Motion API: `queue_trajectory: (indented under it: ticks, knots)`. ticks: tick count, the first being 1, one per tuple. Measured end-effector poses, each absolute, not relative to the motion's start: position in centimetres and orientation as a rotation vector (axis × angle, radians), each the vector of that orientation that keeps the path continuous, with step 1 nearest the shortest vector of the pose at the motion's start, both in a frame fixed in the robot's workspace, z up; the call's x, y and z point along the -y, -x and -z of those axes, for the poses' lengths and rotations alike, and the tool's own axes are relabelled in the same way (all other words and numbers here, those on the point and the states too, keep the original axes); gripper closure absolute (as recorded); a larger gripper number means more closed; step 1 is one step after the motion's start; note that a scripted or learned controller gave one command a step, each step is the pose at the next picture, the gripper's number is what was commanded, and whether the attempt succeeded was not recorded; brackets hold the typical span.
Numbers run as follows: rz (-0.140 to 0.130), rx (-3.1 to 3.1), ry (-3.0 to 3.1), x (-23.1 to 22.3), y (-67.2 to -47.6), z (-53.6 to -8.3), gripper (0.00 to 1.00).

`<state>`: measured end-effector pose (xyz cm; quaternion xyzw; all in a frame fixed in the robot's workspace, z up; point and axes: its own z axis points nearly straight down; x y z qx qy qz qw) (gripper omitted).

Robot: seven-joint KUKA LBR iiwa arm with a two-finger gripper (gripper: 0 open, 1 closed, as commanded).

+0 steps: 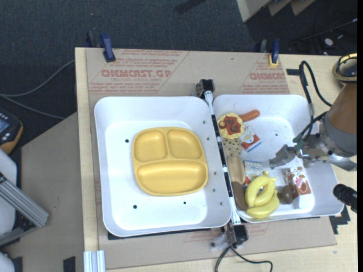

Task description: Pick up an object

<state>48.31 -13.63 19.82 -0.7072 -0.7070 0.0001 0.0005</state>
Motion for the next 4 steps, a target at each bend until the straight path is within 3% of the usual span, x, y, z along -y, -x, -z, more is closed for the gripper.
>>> queue_trajectory:
  ticks: [1, 2, 3, 4]
  knots:
    - [0.0, 2.225, 2.217, 10.8, -54.3, -7.9, 0.0]
    - [0.004, 2.228, 2.223, 12.2, -60.7, -8.5, 0.0]
    - [0.002, 2.227, 2.218, 9.8, -65.1, -8.5, 0.0]
    - [-0.005, 2.22, 2.217, 11.2, -66.6, -9.6, 0.0]
